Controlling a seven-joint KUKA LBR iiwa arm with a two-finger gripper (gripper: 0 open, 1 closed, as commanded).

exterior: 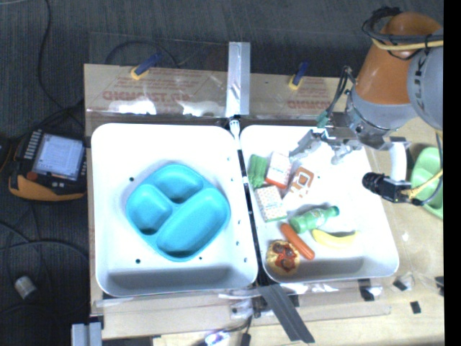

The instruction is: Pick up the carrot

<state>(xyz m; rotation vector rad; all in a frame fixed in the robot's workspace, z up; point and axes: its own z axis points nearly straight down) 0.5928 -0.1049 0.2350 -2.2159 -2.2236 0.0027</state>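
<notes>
Orange carrot (297, 241) lies near right bin's (374, 215) front edge, beside green bottle (315, 217); likely light, stiff, smooth; grip mid-length across; gripper (325, 142) at bin's rear, fingers spread, empty.

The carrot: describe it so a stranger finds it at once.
Look in the right white bin, toward its near edge. The carrot lies slanted between the green bottle and a round reddish item. It alone is a slim orange-red stick.
</notes>
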